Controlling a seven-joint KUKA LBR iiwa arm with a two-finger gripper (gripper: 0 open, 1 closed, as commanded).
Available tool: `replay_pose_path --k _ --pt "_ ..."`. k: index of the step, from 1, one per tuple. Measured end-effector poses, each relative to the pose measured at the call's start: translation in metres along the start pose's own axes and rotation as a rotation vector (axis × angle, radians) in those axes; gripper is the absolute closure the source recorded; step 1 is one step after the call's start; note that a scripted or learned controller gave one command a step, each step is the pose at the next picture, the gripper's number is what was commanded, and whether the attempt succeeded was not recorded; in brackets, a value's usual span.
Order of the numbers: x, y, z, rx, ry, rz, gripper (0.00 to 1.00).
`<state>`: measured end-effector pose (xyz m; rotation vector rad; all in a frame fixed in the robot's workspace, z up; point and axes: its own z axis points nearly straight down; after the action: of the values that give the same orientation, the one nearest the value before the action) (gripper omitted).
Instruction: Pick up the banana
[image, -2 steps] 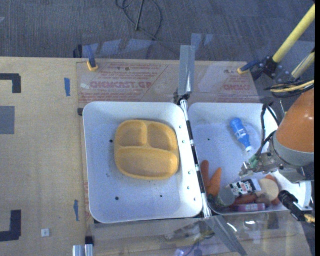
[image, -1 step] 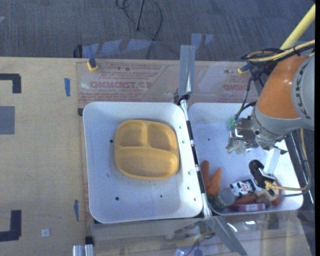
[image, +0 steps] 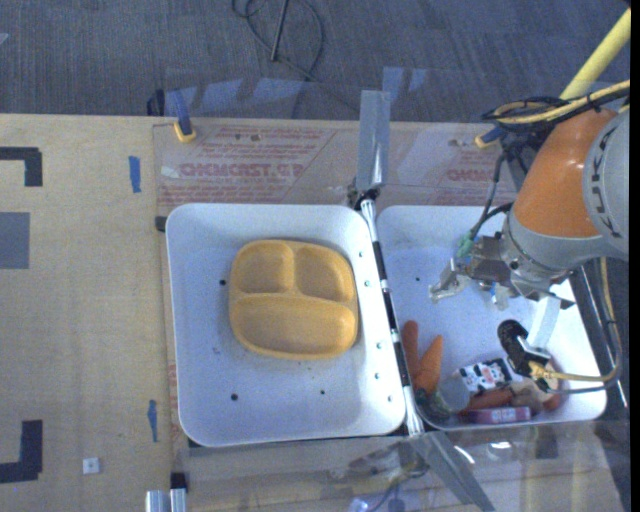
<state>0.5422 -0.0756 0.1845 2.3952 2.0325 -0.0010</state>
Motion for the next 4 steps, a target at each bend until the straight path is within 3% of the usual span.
replay_pose_path --k 1,2,3,4 --pt "-0.044 -0.030 0.066 0.002 0.001 0.020 0.00" --pt "-0.128 0.020 -0.012 -0.001 0.000 0.159 0.00" --pt "-0.093 -0.033 0.069 0.002 0.001 0.143 0.00" --pt "-0.090 0.100 -0.045 -0.001 -0.001 0.185 0.00"
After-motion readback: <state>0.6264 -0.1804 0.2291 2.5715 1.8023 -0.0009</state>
